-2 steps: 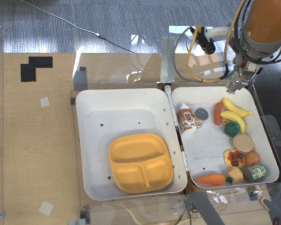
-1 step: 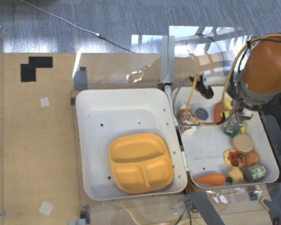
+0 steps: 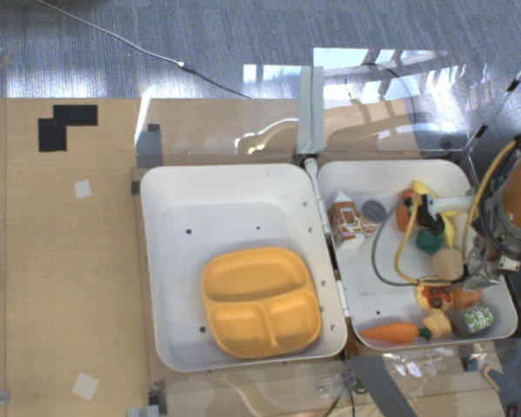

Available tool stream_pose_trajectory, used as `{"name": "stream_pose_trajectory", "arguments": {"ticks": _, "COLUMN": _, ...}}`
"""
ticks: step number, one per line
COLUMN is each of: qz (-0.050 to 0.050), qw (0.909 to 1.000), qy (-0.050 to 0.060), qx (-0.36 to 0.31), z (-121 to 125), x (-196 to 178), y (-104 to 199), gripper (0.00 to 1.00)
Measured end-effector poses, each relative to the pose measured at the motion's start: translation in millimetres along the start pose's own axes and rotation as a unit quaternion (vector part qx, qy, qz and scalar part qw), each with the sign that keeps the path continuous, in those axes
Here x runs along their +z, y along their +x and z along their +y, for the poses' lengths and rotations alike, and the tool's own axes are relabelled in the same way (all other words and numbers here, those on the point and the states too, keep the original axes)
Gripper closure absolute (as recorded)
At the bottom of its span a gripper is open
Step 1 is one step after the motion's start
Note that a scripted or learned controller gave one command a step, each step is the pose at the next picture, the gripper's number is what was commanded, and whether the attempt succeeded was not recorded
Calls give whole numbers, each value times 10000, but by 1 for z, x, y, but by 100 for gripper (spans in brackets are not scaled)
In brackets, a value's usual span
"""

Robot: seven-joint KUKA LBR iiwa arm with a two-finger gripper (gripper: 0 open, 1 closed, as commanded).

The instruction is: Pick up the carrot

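Camera view: spotting the carrot [image 3: 391, 333] at 7 o'clock in the right bin [image 3: 361, 301], lying along the near wall. Finding the gripper [image 3: 483, 266] at 4 o'clock. Opening impossible to tell, nothing seen held. Judging approach as underway; next, needing to be shifting toward 8 o'clock and descending.

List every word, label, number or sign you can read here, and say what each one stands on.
No text here can be read.
Small carton in the right bin: red-brown print, too blurred to read.
Green can near the carrot: its label is too small to read.
Black shapes on the bench: plain blocks, not letters.
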State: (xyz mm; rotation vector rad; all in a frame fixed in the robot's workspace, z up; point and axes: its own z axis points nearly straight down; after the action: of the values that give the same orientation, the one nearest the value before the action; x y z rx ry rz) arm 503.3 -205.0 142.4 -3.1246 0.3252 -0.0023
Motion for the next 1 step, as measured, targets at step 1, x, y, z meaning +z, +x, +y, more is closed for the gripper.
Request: {"name": "stream_pose_trajectory", "arguments": {"ticks": 1, "qz": 61, "qw": 10000, "qy": 18, "qx": 58, "z": -74, "x": -127, "y": 8, "gripper": 100}}
